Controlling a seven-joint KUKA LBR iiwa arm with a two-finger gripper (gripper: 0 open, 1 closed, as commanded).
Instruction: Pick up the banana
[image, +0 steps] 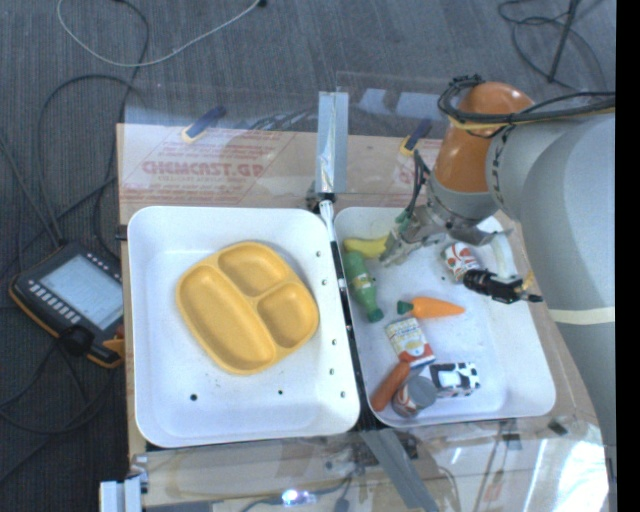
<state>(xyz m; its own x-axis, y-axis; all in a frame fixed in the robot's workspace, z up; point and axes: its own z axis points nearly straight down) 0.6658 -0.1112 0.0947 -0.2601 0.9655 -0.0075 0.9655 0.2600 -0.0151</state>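
Observation:
The yellow banana (364, 245) lies near the back left corner of the right bin (520, 390), just above the green bottle (362, 285). My gripper (397, 243) hangs low over the bin at the banana's right end, very close to it. From this angle I cannot make out whether it touches the banana. Nothing is visibly held.
The right bin also holds an orange carrot (437, 308), a small carton (408, 338), a red-and-white can (459, 260), a sausage (389, 386), a grey lid (414, 395) and a black-and-white box (455, 377). A yellow divided plate (248, 305) sits in the left bin (160, 390).

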